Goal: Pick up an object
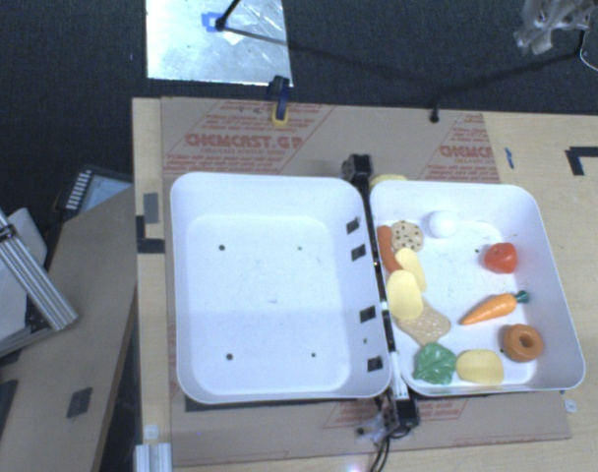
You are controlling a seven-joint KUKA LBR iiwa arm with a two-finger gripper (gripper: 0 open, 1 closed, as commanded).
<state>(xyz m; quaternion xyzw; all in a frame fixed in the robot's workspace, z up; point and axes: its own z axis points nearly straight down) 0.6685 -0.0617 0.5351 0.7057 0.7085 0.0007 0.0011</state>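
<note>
The right bin (550,283) holds several toy foods. Among them are a red tomato (501,257), an orange carrot (491,308), a brown donut (521,342), a yellow lemon (479,366) and a green leafy piece (435,363). A white egg (443,224) and a speckled cookie (407,234) lie toward the back. Pale yellow pieces (405,291) and a tan cracker (427,324) sit along the bin's left wall. My gripper (550,16) hangs at the view's top right, well beyond the bench's far edge and far from all the objects.
The left bin (191,293) sits beside the right one, joined by a black divider (370,264). A yellow piece (388,179) lies just behind the right bin's far rim. A yellow-blue clamp (278,101) stands at the bench's back edge, with a shiny plate (181,28) on the floor beyond.
</note>
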